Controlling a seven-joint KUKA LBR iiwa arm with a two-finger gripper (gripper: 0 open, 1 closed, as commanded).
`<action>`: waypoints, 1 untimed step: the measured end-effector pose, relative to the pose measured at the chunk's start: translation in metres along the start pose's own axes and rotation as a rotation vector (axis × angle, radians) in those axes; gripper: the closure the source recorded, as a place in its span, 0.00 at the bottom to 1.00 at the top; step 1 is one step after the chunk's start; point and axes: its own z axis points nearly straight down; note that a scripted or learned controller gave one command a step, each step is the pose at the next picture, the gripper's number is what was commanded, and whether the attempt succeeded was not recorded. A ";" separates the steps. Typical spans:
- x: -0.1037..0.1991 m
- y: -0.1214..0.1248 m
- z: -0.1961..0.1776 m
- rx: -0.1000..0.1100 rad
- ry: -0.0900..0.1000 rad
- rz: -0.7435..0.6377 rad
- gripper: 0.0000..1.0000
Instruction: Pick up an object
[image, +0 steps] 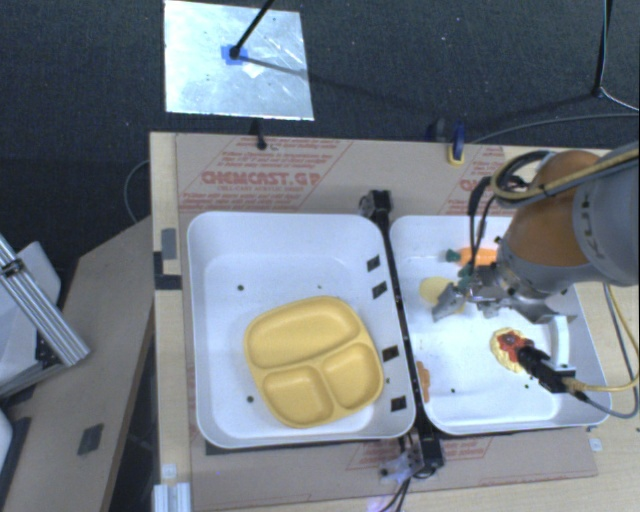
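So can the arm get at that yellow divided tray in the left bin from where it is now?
Probably yes. The yellow divided tray lies flat in the left bin with nothing on top of it. The arm's claw hangs over the right bin, so it would only have to cross the divider between them.

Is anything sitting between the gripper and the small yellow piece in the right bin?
Nothing visible does. The gripper hangs low in the right bin, just below the yellow piece, with bare bin floor between them. The orange piece lies off to the side.
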 end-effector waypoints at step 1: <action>0.000 0.000 0.037 -0.001 0.000 0.000 0.00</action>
